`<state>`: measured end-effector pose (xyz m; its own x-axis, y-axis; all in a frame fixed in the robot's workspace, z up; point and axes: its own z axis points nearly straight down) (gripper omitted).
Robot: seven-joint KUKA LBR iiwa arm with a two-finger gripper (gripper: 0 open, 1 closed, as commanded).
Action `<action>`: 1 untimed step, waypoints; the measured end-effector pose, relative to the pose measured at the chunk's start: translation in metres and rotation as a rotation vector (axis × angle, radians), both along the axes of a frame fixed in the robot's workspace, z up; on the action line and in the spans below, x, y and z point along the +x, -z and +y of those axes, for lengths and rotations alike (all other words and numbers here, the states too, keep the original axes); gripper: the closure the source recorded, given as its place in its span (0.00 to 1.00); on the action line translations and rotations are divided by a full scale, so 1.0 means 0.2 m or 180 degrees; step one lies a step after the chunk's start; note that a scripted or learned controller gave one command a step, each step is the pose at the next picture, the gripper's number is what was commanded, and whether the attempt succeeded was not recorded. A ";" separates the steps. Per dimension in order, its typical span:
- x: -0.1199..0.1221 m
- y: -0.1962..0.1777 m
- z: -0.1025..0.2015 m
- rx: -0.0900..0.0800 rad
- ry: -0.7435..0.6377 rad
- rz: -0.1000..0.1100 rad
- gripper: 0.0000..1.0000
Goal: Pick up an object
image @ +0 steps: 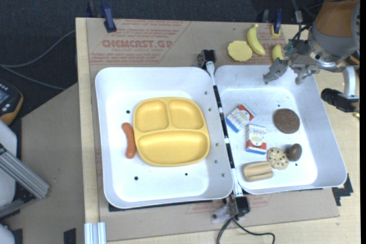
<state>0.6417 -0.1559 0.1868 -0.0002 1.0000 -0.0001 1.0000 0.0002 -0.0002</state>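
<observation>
My gripper (289, 74) hangs over the far edge of the right bin (323, 123), open, with nothing between its fingers. Below it in that bin lie a blue and white carton (239, 117), a red and white carton (257, 139), a round brown cookie (286, 120), a chocolate chip cookie (277, 158), a small dark brown piece (293, 151) and a tan bread roll (257, 171). The left bin (111, 94) holds a yellow divided plate (170, 131) and a hot dog sausage (129, 139) just left of it.
On the bench behind the right bin lie a banana (255, 40), a yellow chip-like piece (239, 51) and another small yellow item (277, 52). A raised divider (220, 120) runs between the bins. Blue clamps (107, 17) sit at the board's far edge.
</observation>
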 end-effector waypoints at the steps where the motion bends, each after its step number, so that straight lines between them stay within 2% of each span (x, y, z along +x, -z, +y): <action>1: -0.18 0.49 -0.10 0.0004 0.0010 0.0023 0.00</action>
